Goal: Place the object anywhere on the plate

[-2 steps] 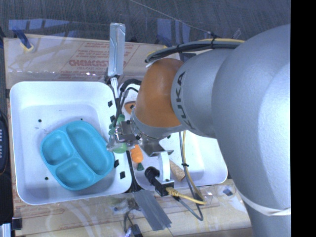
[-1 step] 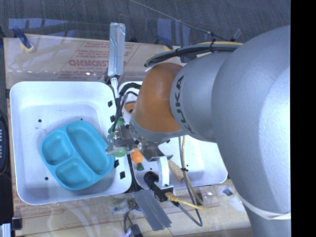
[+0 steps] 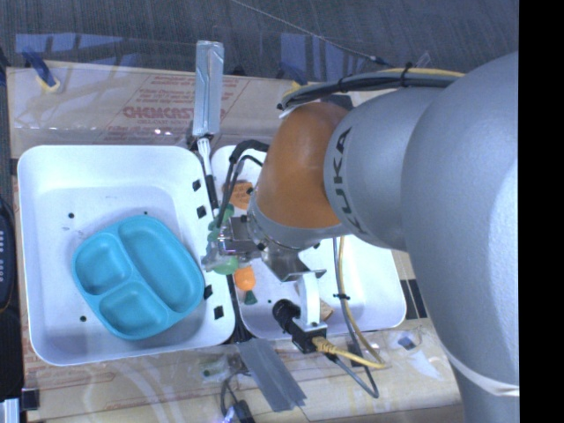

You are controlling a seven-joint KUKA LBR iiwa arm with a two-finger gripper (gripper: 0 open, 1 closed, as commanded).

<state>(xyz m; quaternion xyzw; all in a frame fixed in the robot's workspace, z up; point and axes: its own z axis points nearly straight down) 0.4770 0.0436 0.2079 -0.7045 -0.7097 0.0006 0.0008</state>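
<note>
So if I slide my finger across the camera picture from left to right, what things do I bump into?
left white bin → blue plate → small orange thing → orange band of the arm → grey arm

You see the plate [image 3: 139,276], a light blue, three-compartment dish, lying flat and turned at an angle in the left bin [image 3: 53,183], towards its front. The object [image 3: 244,278] looks like a small orange piece in the right bin, just beside the dividing rims; its shape is mostly hidden.
</note>
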